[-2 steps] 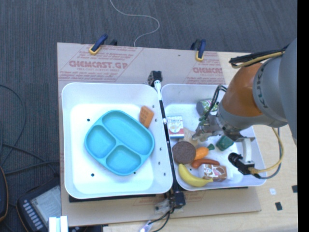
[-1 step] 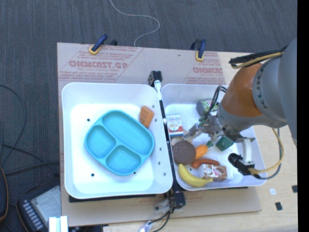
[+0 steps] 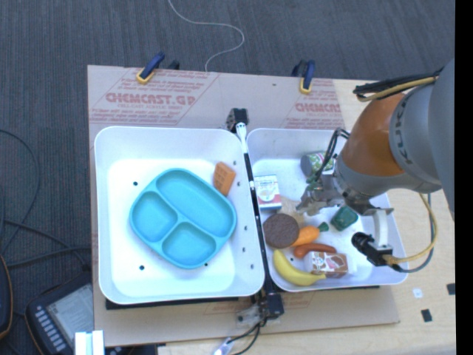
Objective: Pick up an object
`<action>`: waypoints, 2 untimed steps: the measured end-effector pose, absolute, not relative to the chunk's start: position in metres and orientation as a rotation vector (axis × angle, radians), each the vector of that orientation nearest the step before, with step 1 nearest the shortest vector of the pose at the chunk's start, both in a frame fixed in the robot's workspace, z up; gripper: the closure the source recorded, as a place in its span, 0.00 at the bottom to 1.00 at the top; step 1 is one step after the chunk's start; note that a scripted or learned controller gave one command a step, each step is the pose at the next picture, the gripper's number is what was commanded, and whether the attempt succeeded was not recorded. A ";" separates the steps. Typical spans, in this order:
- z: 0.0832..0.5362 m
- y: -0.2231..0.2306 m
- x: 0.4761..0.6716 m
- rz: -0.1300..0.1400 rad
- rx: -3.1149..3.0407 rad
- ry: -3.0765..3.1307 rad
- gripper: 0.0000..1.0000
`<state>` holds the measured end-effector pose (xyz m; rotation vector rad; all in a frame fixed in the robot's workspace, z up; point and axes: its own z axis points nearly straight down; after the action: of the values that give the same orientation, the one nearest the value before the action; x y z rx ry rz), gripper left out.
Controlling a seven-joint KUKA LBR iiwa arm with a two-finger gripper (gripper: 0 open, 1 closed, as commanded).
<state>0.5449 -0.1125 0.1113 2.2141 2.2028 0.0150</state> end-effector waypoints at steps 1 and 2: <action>0.111 -0.112 0.545 0.015 2.214 2.203 0.00; 0.091 -0.105 0.523 0.017 2.211 2.208 0.00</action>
<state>0.5234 -0.1051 0.0908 2.2107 2.2077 0.0173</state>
